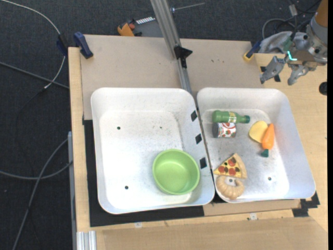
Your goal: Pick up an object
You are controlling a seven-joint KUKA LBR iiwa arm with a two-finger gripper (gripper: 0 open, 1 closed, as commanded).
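the tool (284, 73) hung at the upper right of the frame, above the bare table (135, 61) just beyond the far rim of the right bin (291, 139), with its two grey fingers (270, 72) spread apart and nothing between them. the objects lay well apart from it, lower in the frame inside that bin. nearest to the tool were a yellow piece (257, 131) and an orange carrot (268, 136) touching it on its right side, toward the bin's right half. left of these a green bottle (230, 117) lay on its side, with a small red-and-white can (226, 130) just below it and touching it. further down the frame a pizza slice (231, 167) rested beside a tan doughnut (230, 187) at the bin's near left corner. in the left bin (130, 119), a green bowl (176, 171) sat upright at the lower right corner, far from the tool.
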